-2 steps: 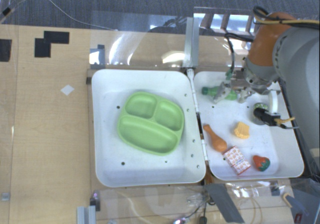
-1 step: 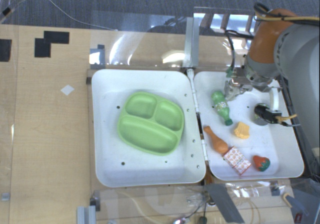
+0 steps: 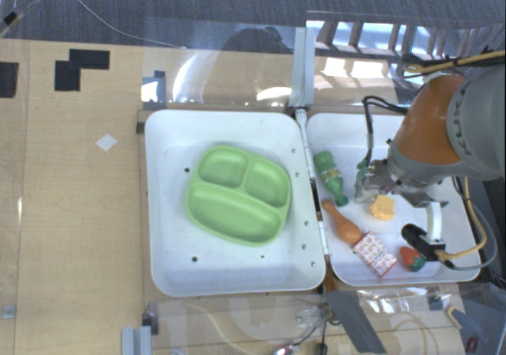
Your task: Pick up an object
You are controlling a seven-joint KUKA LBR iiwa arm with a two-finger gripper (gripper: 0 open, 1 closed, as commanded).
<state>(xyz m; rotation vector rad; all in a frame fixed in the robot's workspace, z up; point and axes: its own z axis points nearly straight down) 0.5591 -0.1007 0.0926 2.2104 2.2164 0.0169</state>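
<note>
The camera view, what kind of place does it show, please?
Probably a robotics lab bench set up for grasping trials. Two shallow white bins sit side by side, the left bin holding a green divided plate, the right bin holding small toy foods, while a grey and orange arm reaches over it.

In the right bin [image 3: 443, 278], the arm [image 3: 443, 128] blocked the three o'clock half. A green bottle [image 3: 327, 174], an orange carrot-like piece [image 3: 342, 221] and a checkered packet [image 3: 374, 254] lined its nine o'clock wall. In the left bin [image 3: 166, 211], a green divided plate [image 3: 239, 194] took the centre, with bare floor around it.
</note>
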